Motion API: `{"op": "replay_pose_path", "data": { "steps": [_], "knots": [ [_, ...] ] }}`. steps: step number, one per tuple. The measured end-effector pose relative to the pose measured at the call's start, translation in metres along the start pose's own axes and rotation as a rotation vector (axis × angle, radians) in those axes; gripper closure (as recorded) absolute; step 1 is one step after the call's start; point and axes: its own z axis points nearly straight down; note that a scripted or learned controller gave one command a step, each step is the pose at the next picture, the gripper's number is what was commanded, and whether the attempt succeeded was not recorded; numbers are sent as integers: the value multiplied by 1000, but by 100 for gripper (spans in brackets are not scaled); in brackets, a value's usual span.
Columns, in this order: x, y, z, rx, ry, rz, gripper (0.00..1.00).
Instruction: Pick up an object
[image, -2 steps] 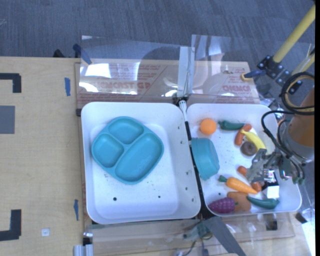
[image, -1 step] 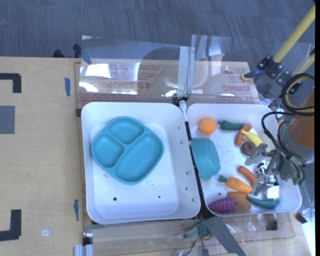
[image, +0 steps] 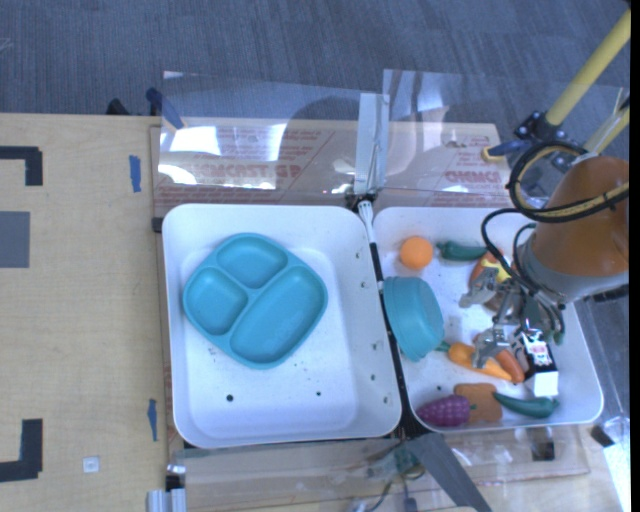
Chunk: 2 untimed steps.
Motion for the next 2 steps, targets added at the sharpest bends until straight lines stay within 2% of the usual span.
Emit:
{"op": "replay_pose_path", "data": {
  "steps": [1,2],
  "knots": [
    [45,42,16,-4,5,-22,0],
    [-48,33,19,-5,5,-153,0]
  ]
}}
